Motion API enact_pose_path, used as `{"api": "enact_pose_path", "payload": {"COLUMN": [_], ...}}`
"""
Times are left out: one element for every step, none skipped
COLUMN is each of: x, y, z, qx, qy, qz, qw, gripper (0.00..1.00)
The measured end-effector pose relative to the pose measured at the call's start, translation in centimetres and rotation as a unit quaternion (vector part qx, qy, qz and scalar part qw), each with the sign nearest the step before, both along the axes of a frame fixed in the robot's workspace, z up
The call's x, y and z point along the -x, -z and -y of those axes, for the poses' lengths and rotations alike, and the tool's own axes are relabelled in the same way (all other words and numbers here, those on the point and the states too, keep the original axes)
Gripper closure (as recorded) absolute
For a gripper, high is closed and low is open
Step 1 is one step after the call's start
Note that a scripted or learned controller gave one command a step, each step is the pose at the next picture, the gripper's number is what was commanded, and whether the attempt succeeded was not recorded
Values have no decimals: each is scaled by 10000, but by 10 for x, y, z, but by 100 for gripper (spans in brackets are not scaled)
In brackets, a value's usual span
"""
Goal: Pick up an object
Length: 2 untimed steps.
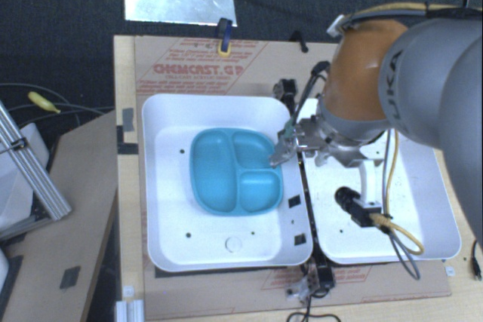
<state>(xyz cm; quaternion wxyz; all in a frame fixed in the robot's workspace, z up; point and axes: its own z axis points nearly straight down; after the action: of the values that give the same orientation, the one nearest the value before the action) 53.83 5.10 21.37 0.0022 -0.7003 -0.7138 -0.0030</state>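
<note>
While the arm (407, 64) leans in from three o'clock, you have a blue divided plate (235, 171) lying flat in the left bin (162, 132), a little toward the three o'clock side of that bin's floor, with its three compartments facing up. The gripper (285, 149) sits at the plate's three o'clock rim, close to the wall that the left bin shares with the right bin (430, 230). Whether the tool is released or clenched you cannot tell from this slanted look down, and nothing blue shows clamped in it, so do not count the plate as held. To do this step well, treat the raised rim as your only real purchase: the plate is wide and shallow, and a pinch across the whole body is out of the question. Come down so that one side of the tool lands inside the nearest compartment and the other outside the rim. Watch the bin wall at three o'clock, since it likely leaves little room outside the rim. Lift slowly and straight, because a plate gripped by one edge will probably tilt and may slip free.
</note>
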Motion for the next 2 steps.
{"api": "enact_pose_path", "payload": {"x": [-35, -15], "y": [-146, -71], "z": [14, -4], "qx": [31, 35], "qy": [71, 67], "qz": [100, -34], "qw": [9999, 10000], "gripper": [0, 0]}}
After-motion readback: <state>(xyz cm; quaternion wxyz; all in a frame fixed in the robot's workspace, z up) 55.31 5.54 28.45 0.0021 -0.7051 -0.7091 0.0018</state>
